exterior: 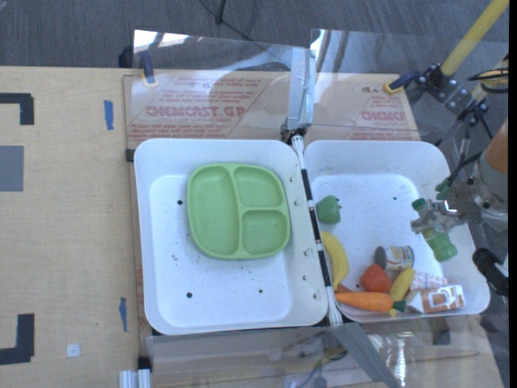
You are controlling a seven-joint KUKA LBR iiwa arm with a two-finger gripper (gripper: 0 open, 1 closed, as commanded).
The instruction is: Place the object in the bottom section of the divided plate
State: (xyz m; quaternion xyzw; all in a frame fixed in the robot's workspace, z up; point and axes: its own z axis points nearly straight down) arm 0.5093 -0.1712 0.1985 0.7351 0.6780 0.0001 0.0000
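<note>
Overhead, glossy green three-section plate (239, 211) in smooth left bin (153, 241); metal tool (434, 217) at right, closure indiscernible.

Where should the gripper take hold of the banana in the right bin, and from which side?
Grip the banana at its middle, coming straight down from above, fingers across its narrow width. It lies flat and curved by the divider wall, so a side approach looks blocked, I think.

Grey metal gripper (430, 217), pale wrist
</note>
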